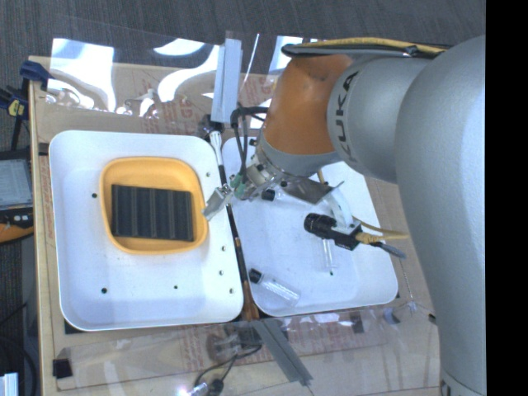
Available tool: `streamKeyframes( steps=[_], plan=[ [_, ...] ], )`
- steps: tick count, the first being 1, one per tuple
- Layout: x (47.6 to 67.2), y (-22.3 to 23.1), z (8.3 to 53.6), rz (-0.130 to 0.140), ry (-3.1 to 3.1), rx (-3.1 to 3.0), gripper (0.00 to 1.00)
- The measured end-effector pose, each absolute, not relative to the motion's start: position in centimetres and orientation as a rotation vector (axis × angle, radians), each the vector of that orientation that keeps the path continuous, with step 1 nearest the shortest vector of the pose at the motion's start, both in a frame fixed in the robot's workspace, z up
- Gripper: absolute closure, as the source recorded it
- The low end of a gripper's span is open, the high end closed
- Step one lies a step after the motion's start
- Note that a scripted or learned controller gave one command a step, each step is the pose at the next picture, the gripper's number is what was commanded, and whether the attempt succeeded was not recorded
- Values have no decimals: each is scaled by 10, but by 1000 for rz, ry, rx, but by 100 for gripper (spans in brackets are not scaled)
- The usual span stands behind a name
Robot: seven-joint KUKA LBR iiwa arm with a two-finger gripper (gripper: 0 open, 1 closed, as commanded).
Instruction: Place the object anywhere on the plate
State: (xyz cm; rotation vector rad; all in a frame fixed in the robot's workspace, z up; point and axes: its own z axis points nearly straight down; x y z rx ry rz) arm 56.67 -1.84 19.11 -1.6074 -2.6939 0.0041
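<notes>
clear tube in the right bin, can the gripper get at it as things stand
Probably yes: the clear tube lies alone on the right bin floor near its front wall, nothing over it, and the gripper is close, above the bins' shared edge.

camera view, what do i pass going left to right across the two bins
yellow plate bearing a black ribbed block → pincer → small tube
</notes>
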Motion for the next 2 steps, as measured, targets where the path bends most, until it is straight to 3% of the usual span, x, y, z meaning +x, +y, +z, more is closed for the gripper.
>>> streamKeyframes(
  steps=[1, 2],
  plan=[
    [623, -59, 216, 1, -2735, -1547, 0],
    [642, -64, 191, 2, -2718, -1576, 0]
  ],
)
